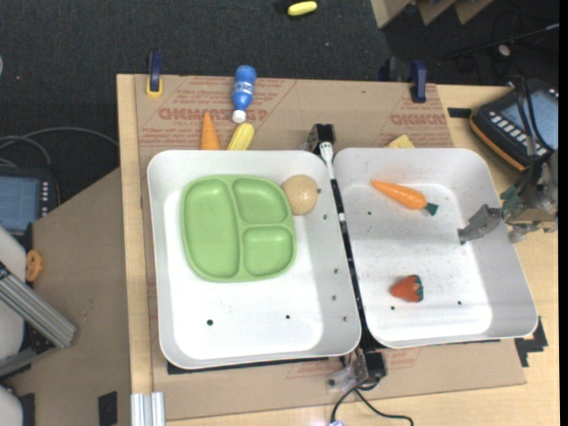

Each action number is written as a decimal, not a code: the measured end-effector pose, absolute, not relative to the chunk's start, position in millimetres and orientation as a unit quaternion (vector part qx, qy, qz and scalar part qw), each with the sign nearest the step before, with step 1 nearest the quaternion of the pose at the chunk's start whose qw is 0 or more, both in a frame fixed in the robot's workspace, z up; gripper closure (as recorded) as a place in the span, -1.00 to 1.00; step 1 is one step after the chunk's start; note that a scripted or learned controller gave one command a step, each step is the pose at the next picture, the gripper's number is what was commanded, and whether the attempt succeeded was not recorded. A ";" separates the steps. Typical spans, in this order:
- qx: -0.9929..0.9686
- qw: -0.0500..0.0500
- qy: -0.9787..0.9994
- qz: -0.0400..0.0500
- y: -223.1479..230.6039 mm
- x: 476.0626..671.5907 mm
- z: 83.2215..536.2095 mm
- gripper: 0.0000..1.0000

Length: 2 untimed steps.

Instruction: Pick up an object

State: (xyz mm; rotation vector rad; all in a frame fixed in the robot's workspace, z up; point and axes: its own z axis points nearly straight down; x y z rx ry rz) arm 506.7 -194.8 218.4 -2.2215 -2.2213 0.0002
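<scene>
In the right bin [461, 322] an orange toy carrot [399, 194] lies near the far side, and a red toy strawberry [406, 288] lies nearer the front. My gripper [479, 224] comes in low over this bin's right rim, to the right of both toys and touching neither. It is about level with the gap between carrot and strawberry. Nothing shows in its grasp. In the left bin [248, 335] sits a green divided plate [238, 227] with a beige ball [301, 193] at its far right corner.
Behind the left bin, on the brown board, lie a blue and white bottle [243, 90], a small orange carrot [209, 133] and a yellow corn cob [240, 136]. A dark device [519, 127] sits beyond the right bin, close to the arm.
</scene>
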 end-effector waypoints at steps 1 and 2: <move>-0.707 0.007 -0.707 0.003 -176.7 490.2 83.3 -1.00; -0.705 -0.001 -0.710 -0.001 -102.6 524.5 84.0 -1.00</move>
